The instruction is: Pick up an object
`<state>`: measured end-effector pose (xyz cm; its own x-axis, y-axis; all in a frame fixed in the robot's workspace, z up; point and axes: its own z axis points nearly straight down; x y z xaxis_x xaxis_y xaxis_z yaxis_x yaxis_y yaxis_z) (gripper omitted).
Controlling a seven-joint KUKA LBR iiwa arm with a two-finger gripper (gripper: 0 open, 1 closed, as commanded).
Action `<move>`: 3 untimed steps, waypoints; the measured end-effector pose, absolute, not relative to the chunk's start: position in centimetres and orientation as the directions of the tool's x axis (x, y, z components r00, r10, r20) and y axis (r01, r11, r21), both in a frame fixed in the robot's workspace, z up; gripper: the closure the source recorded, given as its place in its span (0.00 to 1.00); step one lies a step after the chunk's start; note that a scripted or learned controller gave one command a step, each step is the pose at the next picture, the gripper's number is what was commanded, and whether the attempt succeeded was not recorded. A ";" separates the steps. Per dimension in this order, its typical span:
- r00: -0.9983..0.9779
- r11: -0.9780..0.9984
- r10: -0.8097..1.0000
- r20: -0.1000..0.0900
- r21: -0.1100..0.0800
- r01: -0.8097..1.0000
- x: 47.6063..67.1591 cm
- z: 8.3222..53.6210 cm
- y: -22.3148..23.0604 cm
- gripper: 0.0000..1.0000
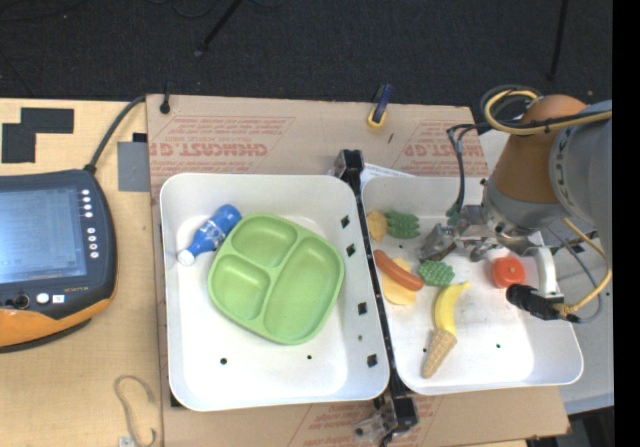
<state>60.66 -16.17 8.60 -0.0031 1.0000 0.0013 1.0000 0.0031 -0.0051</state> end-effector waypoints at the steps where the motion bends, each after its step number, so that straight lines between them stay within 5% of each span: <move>1: -0.002 0.002 1.000 0.001 -0.005 1.000 60.7 9.7 -16.3 1.00; 3: 0.005 -0.005 1.000 -0.001 0.003 1.000 60.3 21.5 -17.0 1.00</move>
